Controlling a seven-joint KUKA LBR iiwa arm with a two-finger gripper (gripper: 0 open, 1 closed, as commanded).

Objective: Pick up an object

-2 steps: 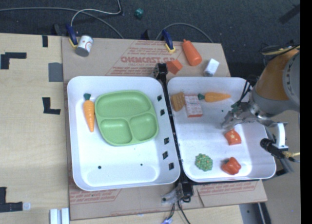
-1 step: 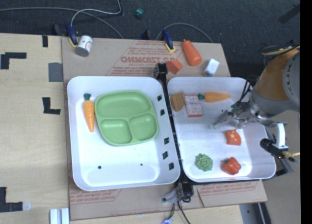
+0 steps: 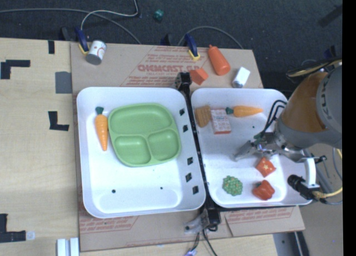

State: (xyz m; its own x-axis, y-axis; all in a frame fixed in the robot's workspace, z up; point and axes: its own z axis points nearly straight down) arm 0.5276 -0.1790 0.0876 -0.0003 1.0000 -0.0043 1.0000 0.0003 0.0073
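In the right bin (image 3: 214, 160), my gripper (image 3: 248, 149) hangs low near the middle and points left, on the grey arm (image 3: 311, 116) with its orange band. Nothing shows as held. Just below and right of it lies a small red piece (image 3: 266, 166). A red pepper (image 3: 263, 190) and a green broccoli floret (image 3: 232, 185) sit near the front wall. Toward the back lie a carrot (image 3: 245, 111), a small white-and-red box (image 3: 221, 121) and a brown biscuit (image 3: 202, 116).
The left bin (image 3: 89, 154) holds a green divided plate (image 3: 144, 134) and a carrot (image 3: 101, 128). Behind the bins on the cardboard lie an orange bottle (image 3: 218, 60), a white cube (image 3: 241, 77), an orange block (image 3: 198, 75) and a small can (image 3: 96, 52).
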